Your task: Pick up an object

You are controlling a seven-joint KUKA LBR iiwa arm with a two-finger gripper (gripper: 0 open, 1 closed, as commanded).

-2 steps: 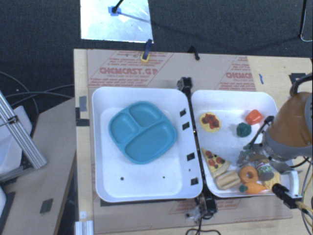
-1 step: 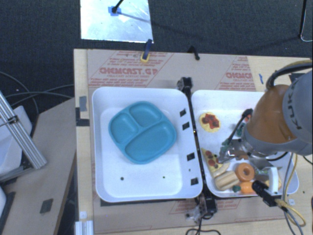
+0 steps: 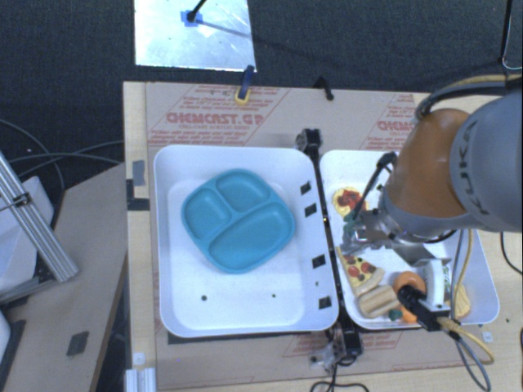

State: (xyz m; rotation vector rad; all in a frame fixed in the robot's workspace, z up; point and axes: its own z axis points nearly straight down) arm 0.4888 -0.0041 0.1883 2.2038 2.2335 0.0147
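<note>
The arm (image 3: 458, 170) reaches into the right bin (image 3: 487, 294), and the gripper (image 3: 353, 239) sits low at the bin's left side, just above a pizza-slice toy (image 3: 362, 270); whether the claw is spread or closed, and whether it has anything in it, cannot be told from this angle. Candidate objects crowd the same bin: a second pizza piece (image 3: 346, 199) further back, a bread-roll toy (image 3: 377, 299) and an orange piece (image 3: 408, 284) in front. The flat slice offers little edge to pinch, so a grasp is likely to slip. Proximity to the bin wall risks a collision. The blue divided plate (image 3: 237, 219) lies alone in the left bin (image 3: 184, 317)
</note>
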